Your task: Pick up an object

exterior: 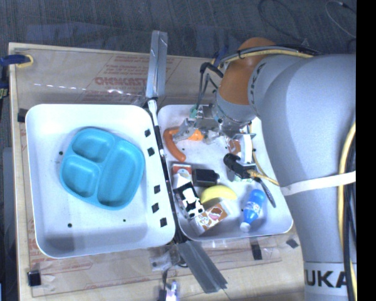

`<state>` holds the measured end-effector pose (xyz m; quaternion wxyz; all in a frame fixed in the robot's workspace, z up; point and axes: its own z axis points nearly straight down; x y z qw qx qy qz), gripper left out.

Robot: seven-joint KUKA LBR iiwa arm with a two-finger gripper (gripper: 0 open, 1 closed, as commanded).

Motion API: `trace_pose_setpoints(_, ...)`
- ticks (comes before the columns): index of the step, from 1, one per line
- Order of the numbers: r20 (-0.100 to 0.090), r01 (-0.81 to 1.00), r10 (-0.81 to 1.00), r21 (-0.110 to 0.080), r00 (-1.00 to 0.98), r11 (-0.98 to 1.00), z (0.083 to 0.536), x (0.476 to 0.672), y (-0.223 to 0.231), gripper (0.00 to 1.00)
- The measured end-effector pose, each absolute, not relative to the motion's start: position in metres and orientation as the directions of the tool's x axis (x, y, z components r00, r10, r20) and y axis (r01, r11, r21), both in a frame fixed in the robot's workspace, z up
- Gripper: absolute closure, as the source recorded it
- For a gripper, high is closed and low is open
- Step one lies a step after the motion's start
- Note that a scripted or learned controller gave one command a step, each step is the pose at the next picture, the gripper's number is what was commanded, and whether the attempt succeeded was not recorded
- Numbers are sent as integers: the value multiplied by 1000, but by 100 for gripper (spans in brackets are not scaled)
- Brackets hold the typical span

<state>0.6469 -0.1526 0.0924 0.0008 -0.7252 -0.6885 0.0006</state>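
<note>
Arm [313, 137] nearest; claw [197, 127] seemingly beside (orange) sausage [171, 144].

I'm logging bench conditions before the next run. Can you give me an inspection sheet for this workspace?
Surface: wooden bench under clear sheeting, bearing two shallow white bins; left bin, right bin.
Job's things: in the right bin, an orange curved sausage-shaped toy, a yellow lemon-like fruit, a small blue-labelled plastic bottle, a black block, a black-and-white carton.
Clutter: blue three-compartment plastic tray in the left bin.
Grippers: two-finger gripper low over the right bin's far end; grasp unclear.
Cables: black cables on the floor beyond the bench.
Surroundings: dark carpet; blue clamp at the bench's far-left corner.
</note>
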Motion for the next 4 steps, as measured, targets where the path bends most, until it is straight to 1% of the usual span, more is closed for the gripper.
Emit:
trace_pose_setpoints(1,1,999,999,-4,46,-46,102,647,-151,100)
trace_pose_setpoints(2,1,999,999,-4,45,-45,102,647,-151,0)
trace_pose_setpoints(3,-4,997,997,0,80,-80,94,657,-144,0)
trace_pose_setpoints(4,-3,997,997,-2,75,-75,104,657,-143,100)
